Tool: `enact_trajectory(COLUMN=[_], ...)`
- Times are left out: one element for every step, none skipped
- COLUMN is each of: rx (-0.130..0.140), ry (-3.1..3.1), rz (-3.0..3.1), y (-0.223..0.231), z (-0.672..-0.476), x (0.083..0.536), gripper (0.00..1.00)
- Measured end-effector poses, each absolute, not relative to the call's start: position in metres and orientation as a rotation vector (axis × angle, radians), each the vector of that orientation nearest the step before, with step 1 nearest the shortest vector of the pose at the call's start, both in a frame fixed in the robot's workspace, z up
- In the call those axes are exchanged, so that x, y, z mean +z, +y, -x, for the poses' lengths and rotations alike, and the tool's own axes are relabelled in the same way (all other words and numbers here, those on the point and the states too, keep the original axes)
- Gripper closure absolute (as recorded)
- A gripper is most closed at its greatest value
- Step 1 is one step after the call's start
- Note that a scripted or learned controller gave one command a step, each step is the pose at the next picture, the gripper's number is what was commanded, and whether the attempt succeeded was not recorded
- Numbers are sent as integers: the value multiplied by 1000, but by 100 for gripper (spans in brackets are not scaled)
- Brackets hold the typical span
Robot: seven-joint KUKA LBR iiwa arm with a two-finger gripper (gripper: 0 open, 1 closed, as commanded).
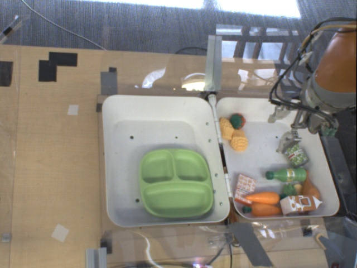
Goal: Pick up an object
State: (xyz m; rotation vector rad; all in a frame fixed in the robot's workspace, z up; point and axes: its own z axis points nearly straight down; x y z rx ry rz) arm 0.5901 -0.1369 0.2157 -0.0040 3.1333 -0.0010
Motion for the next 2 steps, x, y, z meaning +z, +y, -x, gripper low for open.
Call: enact_trajectory(rx=[1, -5], ry=[3141, 3129], rz=[8, 4], y=[-177, -207], z=[-638, -601], x=[130, 89], gripper=[0, 0])
